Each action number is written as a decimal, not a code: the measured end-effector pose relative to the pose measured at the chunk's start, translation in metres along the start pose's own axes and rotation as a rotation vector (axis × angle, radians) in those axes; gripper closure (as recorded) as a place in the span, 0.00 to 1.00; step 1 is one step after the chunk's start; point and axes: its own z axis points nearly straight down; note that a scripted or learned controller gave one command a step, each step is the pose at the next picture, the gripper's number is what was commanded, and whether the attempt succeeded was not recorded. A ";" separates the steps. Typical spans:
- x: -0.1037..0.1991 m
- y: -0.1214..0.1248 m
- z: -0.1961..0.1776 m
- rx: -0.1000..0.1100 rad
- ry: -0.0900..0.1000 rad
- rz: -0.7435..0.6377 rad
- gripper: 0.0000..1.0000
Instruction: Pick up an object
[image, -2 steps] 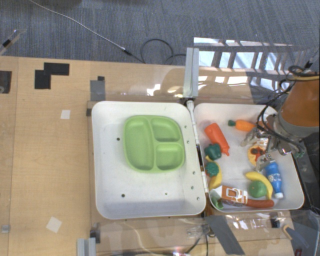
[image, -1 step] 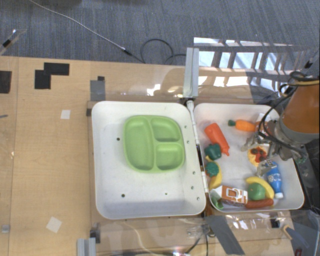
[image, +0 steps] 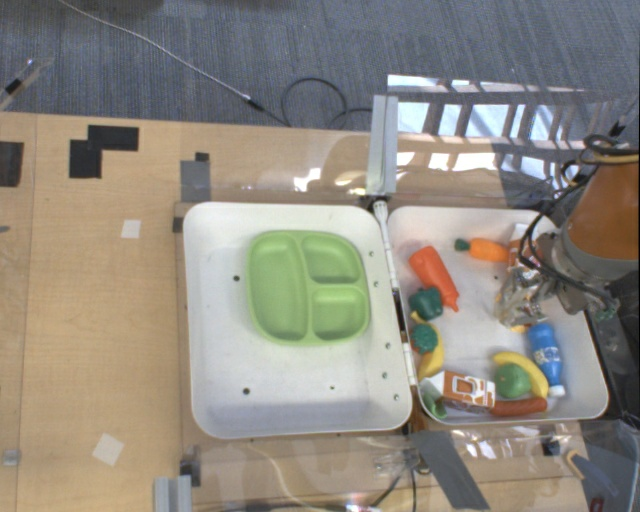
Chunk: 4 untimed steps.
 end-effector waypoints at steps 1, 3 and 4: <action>0.068 0.026 -0.026 -0.008 0.013 -0.289 1.00; 0.042 0.035 -0.077 -0.018 0.016 -0.732 1.00; 0.028 0.008 -0.048 -0.024 0.012 -1.100 1.00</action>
